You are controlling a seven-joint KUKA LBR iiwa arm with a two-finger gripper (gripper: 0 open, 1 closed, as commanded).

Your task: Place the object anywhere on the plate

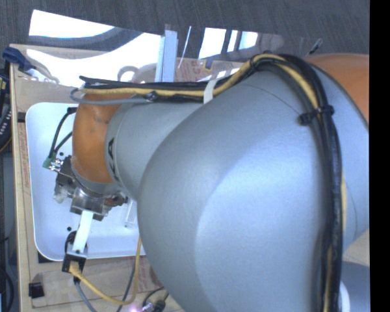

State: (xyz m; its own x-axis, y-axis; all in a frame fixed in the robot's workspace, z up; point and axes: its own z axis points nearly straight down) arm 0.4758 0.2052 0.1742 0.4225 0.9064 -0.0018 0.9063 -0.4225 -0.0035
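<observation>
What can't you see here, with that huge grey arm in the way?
- Right bin: hidden in the camera view by the arm.
- Left bin: a strip along its left side shows; the arm covers the rest.
- End effector: fingers too small and cluttered to tell.
- Plate and object: cannot be made out behind the arm.

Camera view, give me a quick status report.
Grey arm blocks most of the bench. Wrist low over left white bin. Hand hidden under the wrist. Plate and object unconfirmed.

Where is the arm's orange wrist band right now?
The orange band sits at the camera view's left, over the left white bin, just above the wrist.
</observation>
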